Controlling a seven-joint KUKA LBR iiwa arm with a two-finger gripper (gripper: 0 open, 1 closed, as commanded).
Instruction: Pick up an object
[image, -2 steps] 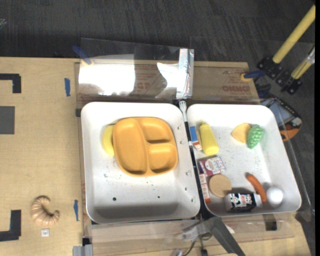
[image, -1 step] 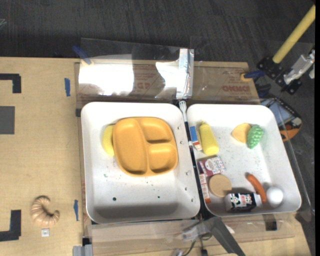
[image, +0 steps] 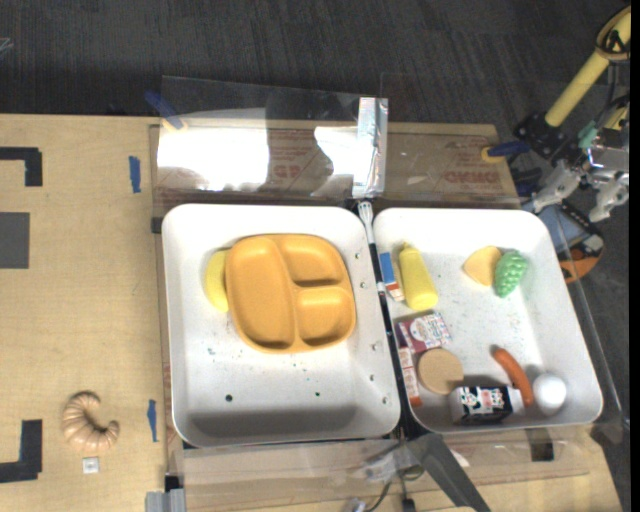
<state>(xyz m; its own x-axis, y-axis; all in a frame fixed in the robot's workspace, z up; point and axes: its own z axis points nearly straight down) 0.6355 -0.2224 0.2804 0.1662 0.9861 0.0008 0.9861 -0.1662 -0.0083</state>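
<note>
Since the claw's state could not be told, the yellow block (image: 417, 278), lying apart in the right bin (image: 570, 300), was judged best grasped from above.

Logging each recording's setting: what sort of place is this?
Probably a robotics lab bench set up for grasping trials: two white bins side by side on a wooden bench marked with tape, toy food such as green grapes, and an orange divided tray.
</note>
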